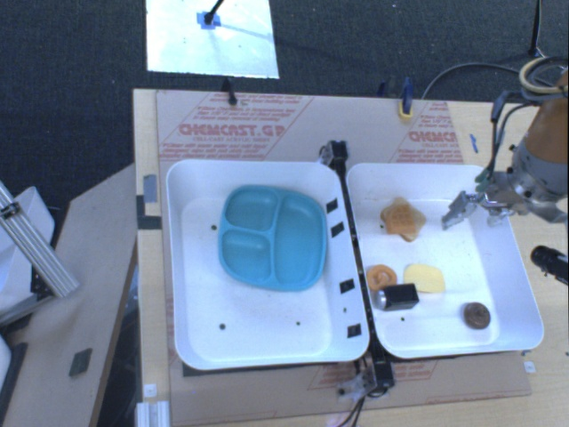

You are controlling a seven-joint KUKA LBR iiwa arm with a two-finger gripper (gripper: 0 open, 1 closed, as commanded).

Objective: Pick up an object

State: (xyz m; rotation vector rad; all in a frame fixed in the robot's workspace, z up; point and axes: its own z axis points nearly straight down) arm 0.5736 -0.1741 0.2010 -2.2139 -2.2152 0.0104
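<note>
My gripper [455,210] hangs with nothing in it, finger state indiscernible, over the right bin [524,314]; the tan cookie [402,218] at its nine o'clock looks light, rigid, best pinched across its edges.

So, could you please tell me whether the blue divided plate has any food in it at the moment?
Empty. The blue divided plate lies flat in the left bin, all three compartments showing bare blue; the food pieces sit in the right bin.
</note>
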